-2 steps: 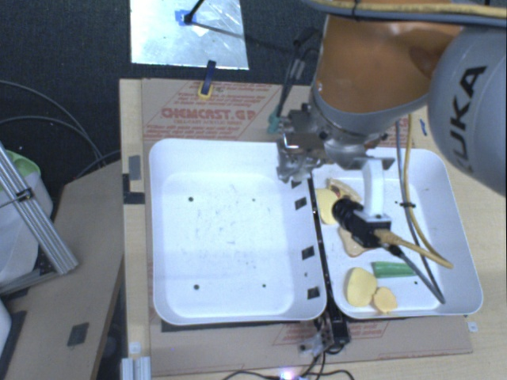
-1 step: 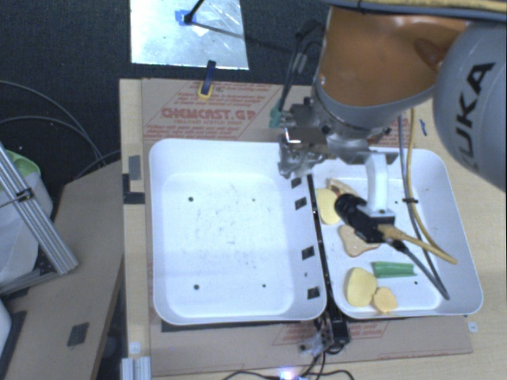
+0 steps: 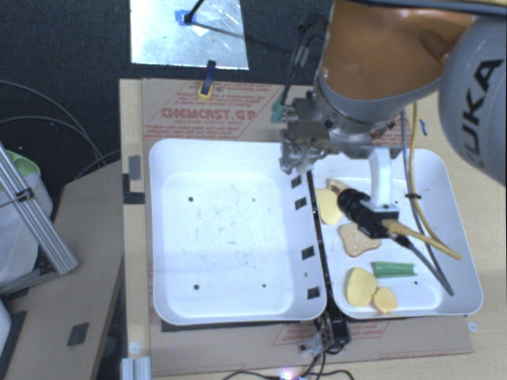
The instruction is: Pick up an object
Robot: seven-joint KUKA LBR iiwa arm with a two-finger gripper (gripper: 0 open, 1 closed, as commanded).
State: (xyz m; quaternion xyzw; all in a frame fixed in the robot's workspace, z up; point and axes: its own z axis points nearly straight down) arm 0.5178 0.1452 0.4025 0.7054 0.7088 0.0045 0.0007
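Right shallow white plastic bin [image 3: 440,185], contents as we count them:
- pale yellow oval piece [image 3: 327,206]
- tan bread-shaped slice [image 3: 358,241]
- flat green stick [image 3: 393,269]
- rounded yellow piece [image 3: 360,286]
- small orange-yellow chunk [image 3: 386,300]

Two-finger gripper [image 3: 295,163]: over the bins' shared rim, far end. Open or closed, we cannot tell.

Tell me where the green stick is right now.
In the camera view, the green stick lies in the right bin, near its front edge, just below-right of the tan slice and above the small yellow piece.
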